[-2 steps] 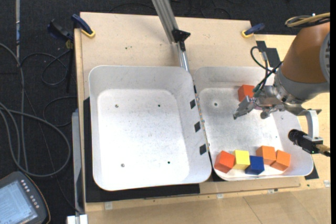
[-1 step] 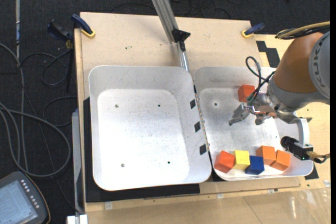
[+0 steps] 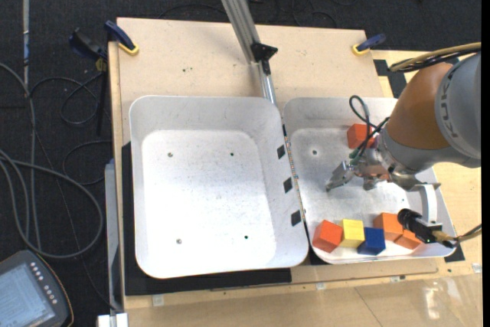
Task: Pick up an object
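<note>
My gripper (image 3: 351, 180) hangs over the middle of the right bin (image 3: 315, 135), its fingers spread open with nothing between them. An orange block (image 3: 357, 135) lies just behind it, near the wrist and partly covered by cables. Along the bin's front edge sit an orange block (image 3: 328, 235), a yellow block (image 3: 352, 230), a blue block (image 3: 373, 241) and two more orange blocks (image 3: 391, 223), (image 3: 408, 240). All of these lie apart from the gripper, toward the front.
The left bin (image 3: 203, 184) stands beside the right one and they share a raised rim in the middle. A slanted metal pole (image 3: 233, 0) crosses the bench at the back. Clamps (image 3: 122, 38) hold the board's far corners.
</note>
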`<action>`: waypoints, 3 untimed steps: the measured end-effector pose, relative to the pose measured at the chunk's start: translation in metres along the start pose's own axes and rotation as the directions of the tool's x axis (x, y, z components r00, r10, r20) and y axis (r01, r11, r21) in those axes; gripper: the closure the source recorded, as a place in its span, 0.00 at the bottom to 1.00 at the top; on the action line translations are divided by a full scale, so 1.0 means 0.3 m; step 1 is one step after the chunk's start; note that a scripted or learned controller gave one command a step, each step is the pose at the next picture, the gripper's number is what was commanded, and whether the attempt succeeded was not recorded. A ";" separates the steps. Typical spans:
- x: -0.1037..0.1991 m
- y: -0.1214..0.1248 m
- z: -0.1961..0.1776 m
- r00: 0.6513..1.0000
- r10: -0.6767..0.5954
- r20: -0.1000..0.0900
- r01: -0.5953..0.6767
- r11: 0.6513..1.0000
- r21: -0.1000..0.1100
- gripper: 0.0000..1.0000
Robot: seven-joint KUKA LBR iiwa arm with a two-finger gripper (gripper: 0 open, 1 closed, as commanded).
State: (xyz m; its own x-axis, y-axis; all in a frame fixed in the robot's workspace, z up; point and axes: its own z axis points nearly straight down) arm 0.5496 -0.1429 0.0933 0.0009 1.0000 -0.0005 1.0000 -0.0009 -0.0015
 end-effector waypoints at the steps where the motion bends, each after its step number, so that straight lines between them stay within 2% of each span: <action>1: -0.001 0.002 -0.041 1.000 0.001 0.000 -0.001 1.000 -0.003 1.00; 3: -0.048 -0.003 -0.423 1.000 -0.002 0.002 0.002 1.000 -0.008 1.00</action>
State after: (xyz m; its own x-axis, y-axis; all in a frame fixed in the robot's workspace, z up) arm 0.5487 -0.1573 0.2201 -0.0008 1.0000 -0.0026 1.0000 0.0008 0.0067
